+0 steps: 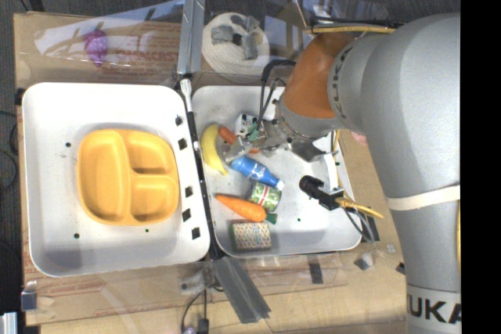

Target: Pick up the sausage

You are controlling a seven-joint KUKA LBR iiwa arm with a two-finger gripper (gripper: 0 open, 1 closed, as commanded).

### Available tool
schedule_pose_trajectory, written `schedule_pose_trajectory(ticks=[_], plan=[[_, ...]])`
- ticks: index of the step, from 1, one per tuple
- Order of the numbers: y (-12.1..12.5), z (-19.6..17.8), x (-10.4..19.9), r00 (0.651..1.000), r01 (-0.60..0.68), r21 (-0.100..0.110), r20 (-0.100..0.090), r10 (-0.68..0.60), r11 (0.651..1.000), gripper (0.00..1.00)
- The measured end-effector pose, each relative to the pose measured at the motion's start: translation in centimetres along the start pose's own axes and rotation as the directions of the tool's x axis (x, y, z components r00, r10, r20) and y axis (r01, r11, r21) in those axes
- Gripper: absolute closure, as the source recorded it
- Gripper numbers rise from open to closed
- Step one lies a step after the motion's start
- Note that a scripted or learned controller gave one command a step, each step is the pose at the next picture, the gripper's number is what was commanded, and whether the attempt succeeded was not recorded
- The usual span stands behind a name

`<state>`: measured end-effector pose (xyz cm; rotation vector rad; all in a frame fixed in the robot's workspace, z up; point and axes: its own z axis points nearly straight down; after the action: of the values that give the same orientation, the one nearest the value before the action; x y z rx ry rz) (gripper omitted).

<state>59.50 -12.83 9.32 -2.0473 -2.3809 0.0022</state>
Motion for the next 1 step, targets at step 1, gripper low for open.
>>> schedule_pose_trajectory(ticks=[1], plan=[[0.03,-1.02,0.03,1.0,0.003,0.001,0.0,-0.003,1.0,1.0]])
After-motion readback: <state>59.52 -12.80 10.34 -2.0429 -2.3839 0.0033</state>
